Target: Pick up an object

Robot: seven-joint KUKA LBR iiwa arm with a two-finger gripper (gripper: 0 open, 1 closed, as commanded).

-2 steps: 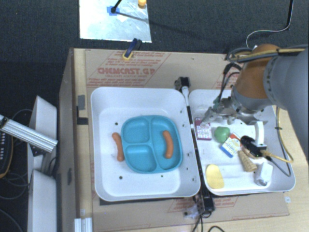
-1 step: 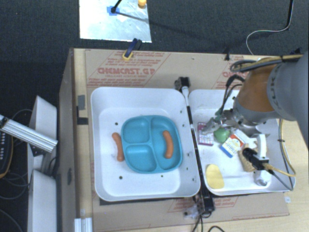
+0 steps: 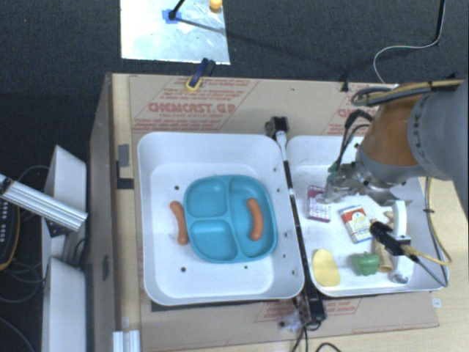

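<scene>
The gripper (image 3: 335, 188) hovered in the right bin (image 3: 308, 152), just above a small pink packet (image 3: 318, 204); jaw opening could not be told.

sausage (image 3: 254, 219) in divided plate (image 3: 212, 240)

Even, bright overhead light here; I'm seeing soft, short shadows inside the bins (image 3: 157, 196). Glare washes the foil sheet (image 3: 174, 20) up top. Picture's a bit soft and grainy, the arm (image 3: 410, 134) slightly blurred.
</scene>
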